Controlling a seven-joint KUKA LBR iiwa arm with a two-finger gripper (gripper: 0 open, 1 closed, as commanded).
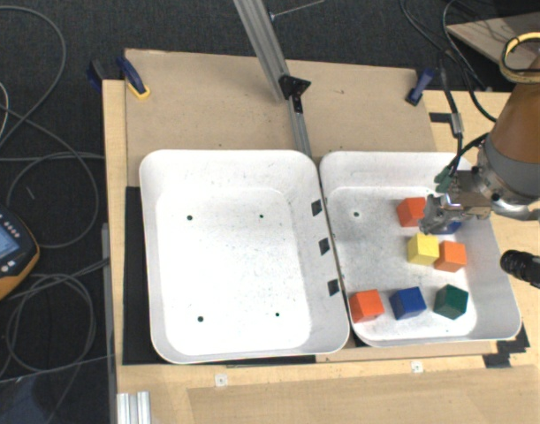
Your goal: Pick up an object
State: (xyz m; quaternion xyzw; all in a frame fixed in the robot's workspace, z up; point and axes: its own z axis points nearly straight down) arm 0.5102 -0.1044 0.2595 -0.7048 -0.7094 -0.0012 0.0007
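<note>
**Gripper parked over the right bin**

The gripper [442, 215] was seen low over the right bin [376, 184]; its grip state couldn't be told. An orange block [411, 210] was found just beside it, a yellow block [422, 249] just below.

Six small blocks lie in the right bin [376, 170]: an orange-red block [411, 210], a yellow block [422, 249] touching an orange block [452, 255], then an orange cube [367, 305], blue cube [407, 302] and green block [451, 301] in a row.

Wooden bench [216, 95], two white bins [163, 184] side by side
</note>
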